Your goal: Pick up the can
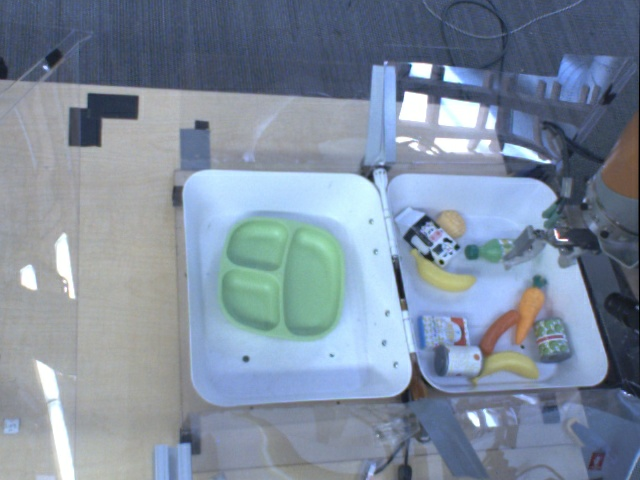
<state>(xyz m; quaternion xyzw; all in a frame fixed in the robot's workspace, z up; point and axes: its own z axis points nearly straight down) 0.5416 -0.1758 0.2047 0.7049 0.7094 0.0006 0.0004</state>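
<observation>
Gripper hangs over the right bin's far right side, jaws apparently spread, nothing between; can waits near corner.

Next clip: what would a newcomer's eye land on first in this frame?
The bright green divided plate lying alone in the left bin draws the eye first. Next comes the clutter in the right bin: two bananas, a carrot, a small green bottle and, near the front right corner, the can. The gripper hangs over that bin's right side, beside the bottle and apart from the can.
</observation>
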